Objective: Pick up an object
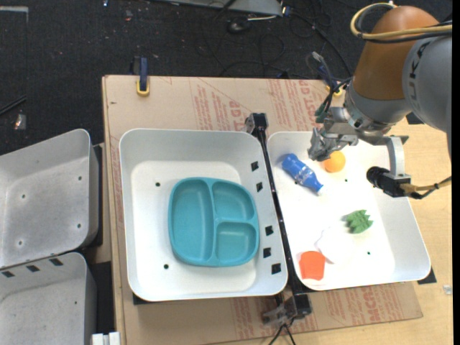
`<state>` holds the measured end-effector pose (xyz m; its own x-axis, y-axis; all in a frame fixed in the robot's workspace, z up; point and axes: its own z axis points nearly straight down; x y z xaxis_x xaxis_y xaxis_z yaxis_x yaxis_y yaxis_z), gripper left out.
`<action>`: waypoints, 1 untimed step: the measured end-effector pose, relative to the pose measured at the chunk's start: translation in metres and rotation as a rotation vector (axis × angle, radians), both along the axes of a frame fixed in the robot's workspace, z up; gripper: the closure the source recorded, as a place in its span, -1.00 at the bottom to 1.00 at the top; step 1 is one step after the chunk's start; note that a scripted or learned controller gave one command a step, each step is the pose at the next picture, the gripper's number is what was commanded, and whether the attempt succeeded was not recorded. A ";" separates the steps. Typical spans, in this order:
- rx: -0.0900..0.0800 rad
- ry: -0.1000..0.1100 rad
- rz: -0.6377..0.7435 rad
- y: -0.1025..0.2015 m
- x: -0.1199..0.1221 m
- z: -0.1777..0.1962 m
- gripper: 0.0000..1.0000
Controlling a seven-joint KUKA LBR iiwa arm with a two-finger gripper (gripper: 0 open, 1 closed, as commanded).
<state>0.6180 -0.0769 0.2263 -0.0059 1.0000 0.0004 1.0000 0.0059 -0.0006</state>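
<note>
Currently the gripper [325,148] hovers low at the far end of the right bin [402,264], just beside the orange ball [334,164] — finger state cannot be told. You should centre over the ball before descending; the blue bottle [301,173] lies close on its left — avoid nudging it.

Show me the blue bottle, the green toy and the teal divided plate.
blue bottle [301,173], camera view, middle of its body
green toy [357,221], camera view, its centre
teal divided plate [188,221], camera view, floor of its large left compartment
</note>
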 end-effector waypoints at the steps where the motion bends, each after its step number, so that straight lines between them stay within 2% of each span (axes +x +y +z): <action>1: 0.001 0.001 0.001 0.054 -0.007 -0.005 1.00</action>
<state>0.6112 -0.0225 0.2217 -0.0071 1.0000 0.0010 1.0000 0.0071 -0.0020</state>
